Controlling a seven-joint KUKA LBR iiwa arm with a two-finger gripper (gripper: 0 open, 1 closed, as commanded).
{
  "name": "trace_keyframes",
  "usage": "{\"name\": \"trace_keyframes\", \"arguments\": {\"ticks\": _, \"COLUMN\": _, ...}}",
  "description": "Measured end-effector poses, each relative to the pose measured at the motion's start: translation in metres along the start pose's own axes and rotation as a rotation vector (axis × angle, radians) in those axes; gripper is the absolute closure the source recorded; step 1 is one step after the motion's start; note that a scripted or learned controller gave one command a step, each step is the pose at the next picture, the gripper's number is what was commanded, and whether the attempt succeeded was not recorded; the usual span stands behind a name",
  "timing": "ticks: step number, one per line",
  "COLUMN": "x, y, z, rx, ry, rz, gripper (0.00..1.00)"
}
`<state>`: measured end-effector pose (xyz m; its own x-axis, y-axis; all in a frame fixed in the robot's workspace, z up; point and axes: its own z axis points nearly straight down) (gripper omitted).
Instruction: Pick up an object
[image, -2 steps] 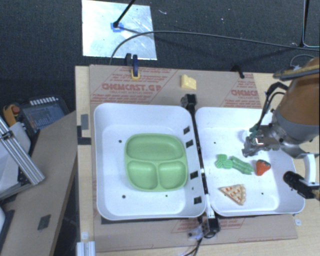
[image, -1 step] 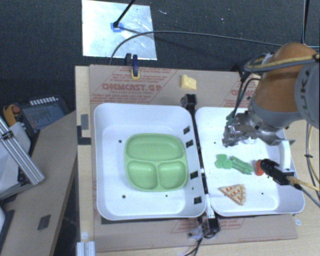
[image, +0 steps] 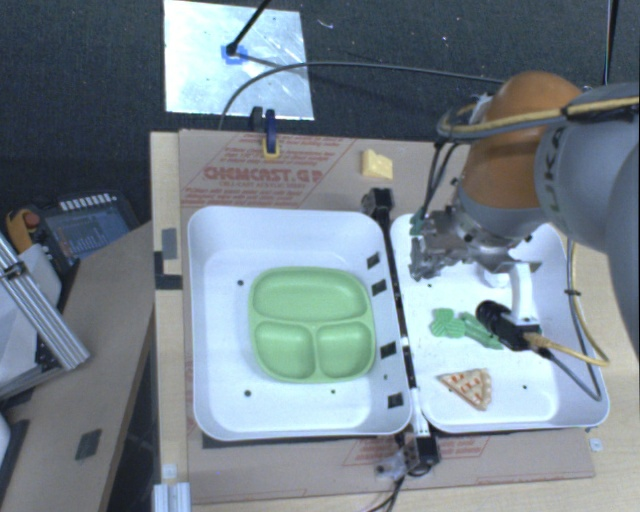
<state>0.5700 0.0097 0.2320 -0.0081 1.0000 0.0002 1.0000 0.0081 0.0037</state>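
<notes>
Green toy (image: 463, 327) in right bin (image: 570, 405), just below pincer (image: 428, 262), pincer's state unclear

Pale green tray (image: 308, 325) in a white bin (image: 210, 300); tan, red-checked pizza slice (image: 467, 385).

Dark carpet floor (image: 80, 90) surrounds a cardboard-topped bench (image: 300, 165).

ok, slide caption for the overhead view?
Gripper over right bin near green toy; divided green plate in left bin.
</notes>
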Motion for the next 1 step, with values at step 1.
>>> {"name": "trace_keyframes", "arguments": {"ticks": 1, "x": 0.0416, "y": 0.0373, "z": -0.0071, "rx": -0.002, "ry": 0.001, "rz": 0.0, "gripper": 1.0}}
